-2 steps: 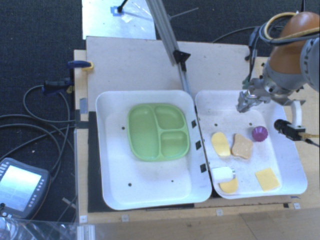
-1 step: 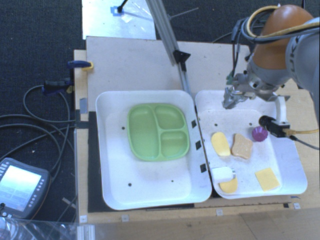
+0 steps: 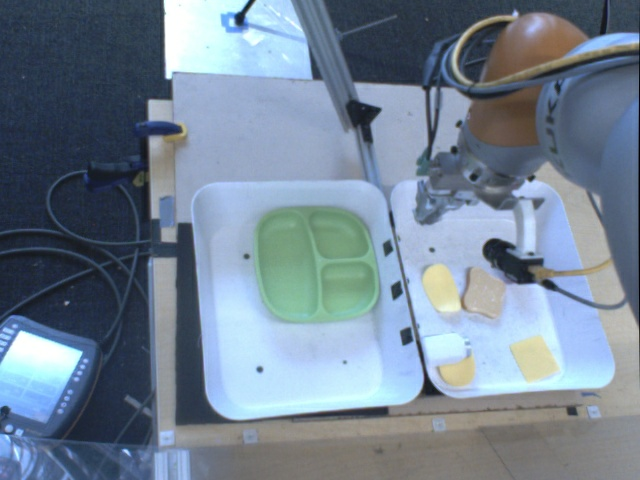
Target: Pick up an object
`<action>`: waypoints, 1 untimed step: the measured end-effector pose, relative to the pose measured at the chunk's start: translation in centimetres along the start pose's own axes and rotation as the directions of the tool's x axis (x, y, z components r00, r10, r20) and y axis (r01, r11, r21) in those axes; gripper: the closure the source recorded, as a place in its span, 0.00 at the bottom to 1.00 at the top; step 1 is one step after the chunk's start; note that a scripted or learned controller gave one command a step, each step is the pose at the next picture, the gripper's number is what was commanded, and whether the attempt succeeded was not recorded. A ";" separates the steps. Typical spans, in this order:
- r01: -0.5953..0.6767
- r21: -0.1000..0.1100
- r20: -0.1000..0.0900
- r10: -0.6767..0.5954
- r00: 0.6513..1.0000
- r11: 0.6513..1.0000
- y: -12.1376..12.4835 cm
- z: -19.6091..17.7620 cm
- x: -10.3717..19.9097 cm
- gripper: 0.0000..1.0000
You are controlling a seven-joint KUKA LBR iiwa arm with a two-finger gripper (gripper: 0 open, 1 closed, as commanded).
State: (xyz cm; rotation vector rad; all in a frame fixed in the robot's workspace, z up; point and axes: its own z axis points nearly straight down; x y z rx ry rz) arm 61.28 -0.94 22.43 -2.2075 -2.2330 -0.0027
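Pick not yet made, by my reading. All candidate objects lie loose in the right bin (image 3: 598,353): a yellow oval piece (image 3: 441,288), a tan toast-like slice (image 3: 485,293) touching it, a yellow square (image 3: 534,358), a small white block (image 3: 446,346) and an orange-yellow wedge (image 3: 458,372) at the front wall. The gripper (image 3: 432,208) sits over that bin's back-left corner, apart from every piece. Jaw state: cannot tell; nothing seen held. The left bin (image 3: 215,268) holds a green divided plate (image 3: 318,264).

The grey arm (image 3: 590,108) reaches in from the right, its gripper (image 3: 432,206) pointing down.
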 end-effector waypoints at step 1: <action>0.001 -0.003 0.000 -0.001 1.000 1.000 0.4 -1.3 5.7 1.00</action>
